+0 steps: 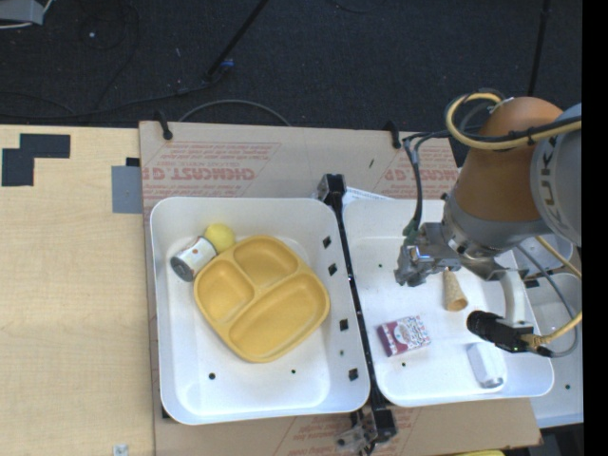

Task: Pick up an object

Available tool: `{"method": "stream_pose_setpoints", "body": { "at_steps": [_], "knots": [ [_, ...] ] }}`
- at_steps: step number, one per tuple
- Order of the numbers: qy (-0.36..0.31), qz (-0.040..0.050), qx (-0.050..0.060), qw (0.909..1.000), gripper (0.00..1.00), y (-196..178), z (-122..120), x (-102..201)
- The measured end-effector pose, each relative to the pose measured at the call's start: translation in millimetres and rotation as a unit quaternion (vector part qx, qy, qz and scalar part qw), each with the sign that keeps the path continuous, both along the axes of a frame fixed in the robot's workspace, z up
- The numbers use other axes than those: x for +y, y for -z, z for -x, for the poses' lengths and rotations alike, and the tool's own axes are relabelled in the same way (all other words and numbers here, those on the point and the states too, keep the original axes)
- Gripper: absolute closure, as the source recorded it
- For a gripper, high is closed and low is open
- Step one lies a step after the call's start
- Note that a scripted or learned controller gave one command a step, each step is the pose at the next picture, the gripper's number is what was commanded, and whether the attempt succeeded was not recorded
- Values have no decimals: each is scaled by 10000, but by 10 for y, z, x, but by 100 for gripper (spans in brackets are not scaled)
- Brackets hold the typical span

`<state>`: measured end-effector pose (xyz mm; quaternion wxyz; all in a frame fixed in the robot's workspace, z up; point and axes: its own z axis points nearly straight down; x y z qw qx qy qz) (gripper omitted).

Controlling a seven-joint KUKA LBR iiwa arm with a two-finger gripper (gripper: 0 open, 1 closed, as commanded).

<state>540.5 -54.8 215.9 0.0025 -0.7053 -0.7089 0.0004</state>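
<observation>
My gripper [412, 270] hangs low over the upper left part of the right bin [446, 380], under the grey arm with its orange band. A tan cone-shaped piece [454, 291] lies just to its right, apart from it. A red and white packet [404, 335] lies flat on the bin floor in front of the gripper. A small silver-grey piece [484, 366] rests near the bin's lower right corner. Nothing shows between the gripper's jaws from this angle.
The left bin [190, 373] holds a yellow divided plate [261, 297], a yellow ball [219, 236] and a small white and grey cylinder [191, 257] at its upper left. A black divider [346, 283] separates the bins. A wooden bench top [66, 293] spreads to the left.
</observation>
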Motion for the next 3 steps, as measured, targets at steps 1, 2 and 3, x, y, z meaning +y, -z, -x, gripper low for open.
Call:
{"method": "stream_pose_setpoints", "body": {
  "at_steps": [1, 2, 3],
  "knots": [
    [4, 3, 10, 10000, 100, 51, 161, 462],
    [1, 2, 11, 10000, 100, 105, 291, 1011],
    [-1, 12, -5, 10000, 100, -67, 344, 1572]
  ]
}}
